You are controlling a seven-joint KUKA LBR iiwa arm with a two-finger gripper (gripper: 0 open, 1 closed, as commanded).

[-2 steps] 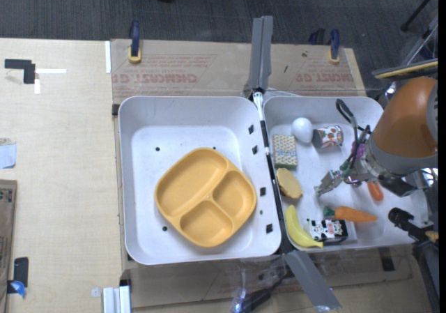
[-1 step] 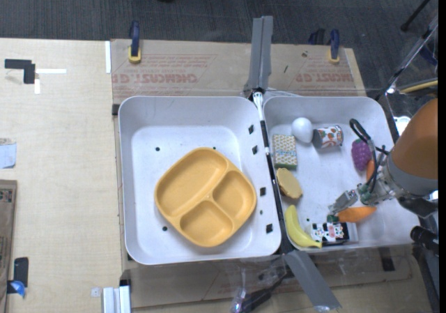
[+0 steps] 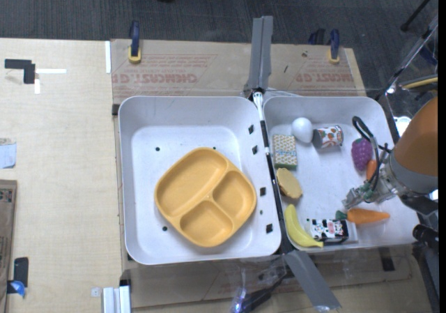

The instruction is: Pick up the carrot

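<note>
From my seat I see the gripper (image 3: 361,195) low over the right bin (image 3: 317,104), near its right edge, just above and left of the carrot (image 3: 367,216); whether it is open or closed I cannot tell, and nothing shows clamped in it. The carrot lies flat near the bin's front right corner, its green top pointing left, beside a small dark printed packet (image 3: 329,229) whose text is too small to read. A banana (image 3: 298,228) lies along the front left edge, with a bread piece (image 3: 288,183) and a sponge (image 3: 284,150) behind it. Grapes (image 3: 362,153), a can (image 3: 327,136) and a white ball (image 3: 302,128) sit toward the back. The left bin (image 3: 132,186) carries a yellow plate (image 3: 204,196). The cardboard (image 3: 209,71) behind reads "CHEMCOT", upside down.
</note>
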